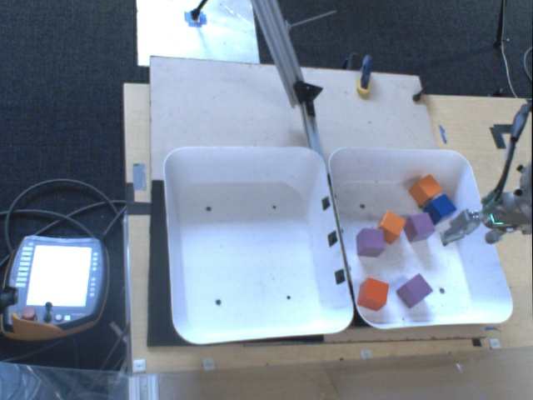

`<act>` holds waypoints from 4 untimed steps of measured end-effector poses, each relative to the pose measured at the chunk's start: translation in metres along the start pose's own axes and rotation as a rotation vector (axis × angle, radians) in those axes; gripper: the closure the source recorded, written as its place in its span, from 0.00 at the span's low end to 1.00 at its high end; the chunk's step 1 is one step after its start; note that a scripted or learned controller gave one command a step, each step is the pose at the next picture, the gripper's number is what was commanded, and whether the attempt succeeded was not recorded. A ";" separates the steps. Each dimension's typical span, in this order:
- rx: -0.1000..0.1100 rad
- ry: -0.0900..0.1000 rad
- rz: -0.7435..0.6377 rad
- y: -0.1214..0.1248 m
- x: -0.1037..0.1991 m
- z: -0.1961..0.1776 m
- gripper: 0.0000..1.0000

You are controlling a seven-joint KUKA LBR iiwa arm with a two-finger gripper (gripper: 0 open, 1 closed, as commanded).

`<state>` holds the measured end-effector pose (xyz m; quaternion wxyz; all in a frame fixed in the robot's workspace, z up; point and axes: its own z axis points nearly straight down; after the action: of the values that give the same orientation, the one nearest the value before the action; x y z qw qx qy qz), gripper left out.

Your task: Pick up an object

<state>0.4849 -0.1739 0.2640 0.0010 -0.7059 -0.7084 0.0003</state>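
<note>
the metal claw (456, 227) hangs over the right edge of the right white plastic bin (491, 286), near the small blue cube (440, 207), and i cannot tell its state.

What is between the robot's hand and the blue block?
Just bare white bin floor. In the camera view, the hand sits a little to the right of the blue block and slightly below it, with no other block in that gap.
</note>
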 end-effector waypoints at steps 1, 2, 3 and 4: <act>-0.004 -0.001 0.001 0.001 0.000 -0.002 0.00; 0.000 0.000 0.002 0.002 -0.001 0.040 0.00; 0.001 0.000 0.003 0.001 -0.008 0.083 0.00; 0.000 0.000 0.002 0.007 -0.014 0.131 0.00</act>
<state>0.4919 -0.1875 0.1335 0.0012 -0.7066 -0.7076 0.0004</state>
